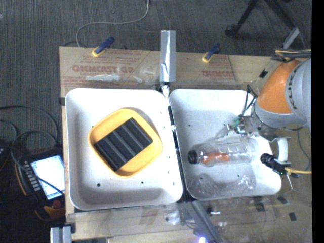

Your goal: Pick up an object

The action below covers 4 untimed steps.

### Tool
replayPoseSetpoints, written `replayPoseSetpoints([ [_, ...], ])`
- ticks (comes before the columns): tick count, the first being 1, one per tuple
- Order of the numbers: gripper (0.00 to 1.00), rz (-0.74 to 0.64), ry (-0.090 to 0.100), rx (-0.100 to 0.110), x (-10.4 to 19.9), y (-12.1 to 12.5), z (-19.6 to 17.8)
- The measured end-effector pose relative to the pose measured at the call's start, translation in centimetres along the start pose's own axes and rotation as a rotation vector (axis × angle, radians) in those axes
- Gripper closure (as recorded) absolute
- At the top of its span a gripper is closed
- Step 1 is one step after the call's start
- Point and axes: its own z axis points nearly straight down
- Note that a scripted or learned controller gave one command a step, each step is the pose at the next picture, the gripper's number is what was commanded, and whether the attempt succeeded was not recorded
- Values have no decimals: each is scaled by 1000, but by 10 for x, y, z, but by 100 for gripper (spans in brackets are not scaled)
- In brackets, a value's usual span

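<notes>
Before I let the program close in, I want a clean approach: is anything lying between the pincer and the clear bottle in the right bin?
Nothing visible does. The clear bottle lies on its side in the right bin, and the pincer hangs just above its far end. Crumpled clear plastic lies nearer the front wall, off that path.

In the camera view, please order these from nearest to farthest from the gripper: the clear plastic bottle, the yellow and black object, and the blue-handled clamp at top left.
Gripper is in the right bin.
1. Clear plastic bottle, right bin, just below the gripper.
2. Yellow and black object, in the left bin.
3. Blue-handled clamp, on the board's far left edge.
</notes>
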Motion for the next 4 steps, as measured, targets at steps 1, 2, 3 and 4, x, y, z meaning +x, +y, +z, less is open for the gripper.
replayPoseSetpoints([
  [1,0,-90,-7,-6,7,-30,-1],
  [2,0,-167,-7,-5,60,-18,-1],
  [3,0,-176,-6,-8,95,-53,-2],
  [4,0,-201,-6,-16,93,-70,-3],
])
